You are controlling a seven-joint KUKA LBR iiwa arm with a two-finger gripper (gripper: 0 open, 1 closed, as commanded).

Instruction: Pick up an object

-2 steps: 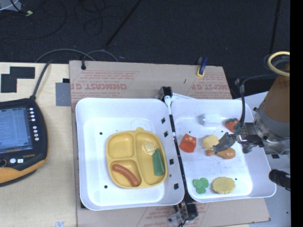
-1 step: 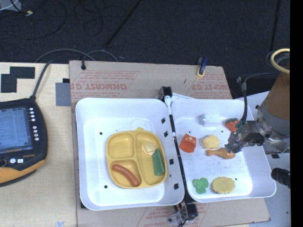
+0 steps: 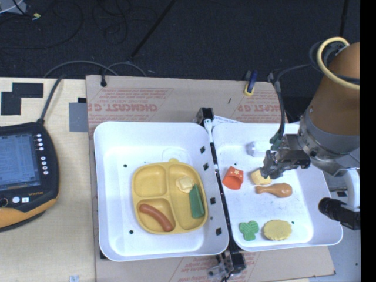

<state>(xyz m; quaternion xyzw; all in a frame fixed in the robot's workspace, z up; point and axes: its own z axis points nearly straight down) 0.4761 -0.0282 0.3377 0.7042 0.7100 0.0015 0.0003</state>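
On a cardboard-covered bench (image 3: 147, 101), two white bins (image 3: 111, 157) adjoin.

Robotics lab — teach pendant (image 3: 26, 172), loose cables (image 3: 88, 16), taped cardboard bench (image 3: 153, 101).

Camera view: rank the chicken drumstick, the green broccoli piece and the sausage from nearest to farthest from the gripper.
1. Chicken drumstick: right bin, just below the gripper.
2. Green broccoli piece: right bin, near its front edge, further down.
3. Sausage: on the yellow tray in the left bin, far across the divide.
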